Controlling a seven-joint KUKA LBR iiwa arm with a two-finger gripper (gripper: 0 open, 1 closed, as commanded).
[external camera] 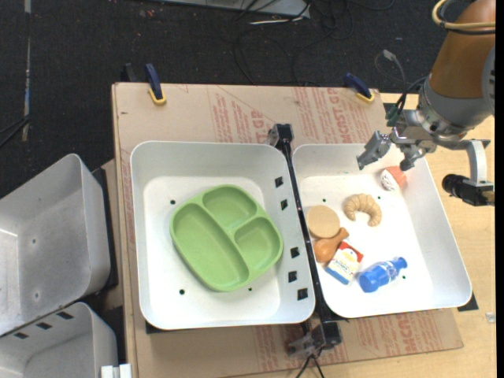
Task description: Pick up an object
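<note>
My gripper (388, 157) hangs over the back of the right bin (441, 219), fingers spread open with nothing between them. Just below it, near the bin's far right wall, lies a small white and orange object (390, 179). A croissant (363, 207) sits a little nearer the front. Further left are a round tan cookie (323, 220) and an orange pear-like piece (328, 247). A small white and red carton (345, 264) and a blue bottle (382, 274) lie toward the bin's front.
The left bin (150, 179) holds a green divided plate (227, 236). A black divider (297, 211) runs between the bins. Grey tubs (47, 235) stand at the far left, off the bench. Blue and yellow clamps (155, 84) grip the back edge.
</note>
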